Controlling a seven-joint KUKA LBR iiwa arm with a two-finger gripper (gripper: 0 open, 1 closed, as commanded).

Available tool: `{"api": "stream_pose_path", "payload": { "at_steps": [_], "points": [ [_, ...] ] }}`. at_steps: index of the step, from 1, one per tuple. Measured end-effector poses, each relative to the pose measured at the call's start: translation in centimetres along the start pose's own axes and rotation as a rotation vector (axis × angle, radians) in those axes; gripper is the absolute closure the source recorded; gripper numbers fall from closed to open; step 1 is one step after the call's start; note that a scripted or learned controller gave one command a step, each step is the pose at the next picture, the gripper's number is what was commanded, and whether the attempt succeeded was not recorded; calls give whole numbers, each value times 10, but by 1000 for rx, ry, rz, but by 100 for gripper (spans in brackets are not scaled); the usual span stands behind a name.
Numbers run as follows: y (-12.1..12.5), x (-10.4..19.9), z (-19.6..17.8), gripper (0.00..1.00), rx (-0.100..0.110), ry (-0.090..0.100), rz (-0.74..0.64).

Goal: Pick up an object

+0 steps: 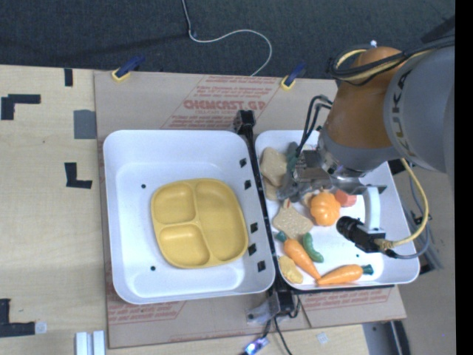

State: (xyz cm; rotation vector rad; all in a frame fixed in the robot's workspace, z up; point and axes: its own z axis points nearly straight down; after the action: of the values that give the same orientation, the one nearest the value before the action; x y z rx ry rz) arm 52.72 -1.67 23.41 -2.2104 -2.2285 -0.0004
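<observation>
The right bin holds several toy foods. An orange round fruit lies near its middle, with a small red piece beside it. A tan cracker sits just left of the fruit, and a beige bread piece rests by the bin's left wall. Two carrots lie at the front with a small green piece between them. My gripper hangs low over the bin's left half, between the bread piece and the orange fruit. The wrist hides what is directly under it.
The left bin holds a yellow divided plate. A black divider runs between the two bins. The arm's grey and orange body covers the back of the right bin. A pale yellow piece lies at the right bin's front left.
</observation>
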Motion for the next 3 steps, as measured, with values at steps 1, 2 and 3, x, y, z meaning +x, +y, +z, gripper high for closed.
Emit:
{"api": "stream_pose_path", "payload": {
  "at_steps": [1,2,3],
  "points": [
    [15,56,-4,100,-1,-1,1],
    [30,100,2,100,0,-1,2],
    [39,115,18,100,1,-4,6]
  ]
}}
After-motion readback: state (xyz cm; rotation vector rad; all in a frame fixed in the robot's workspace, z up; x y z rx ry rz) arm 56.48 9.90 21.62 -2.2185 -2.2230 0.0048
